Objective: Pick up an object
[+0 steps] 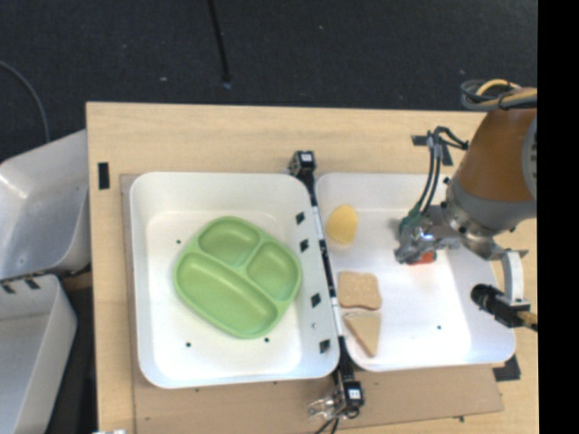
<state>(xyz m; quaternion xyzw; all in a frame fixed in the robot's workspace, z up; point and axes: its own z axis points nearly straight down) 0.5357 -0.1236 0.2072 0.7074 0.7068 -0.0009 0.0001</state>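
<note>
The two-finger gripper (416, 245) hangs low over the right shallow white bin (470, 333), in its upper middle part. There's something small and reddish at the fingertips, but it's too blurry to tell what it is, or how the gripper is set. The grey arm with its orange band (496, 165) comes in from the right and leans down toward the bin. Well to the gripper's left sits a round yellow piece (342, 224) near the divider, with two tan bread-like slices (358, 289) just below it. The left white bin (149, 333) holds a green sectioned plastic plate (237, 277).
</note>
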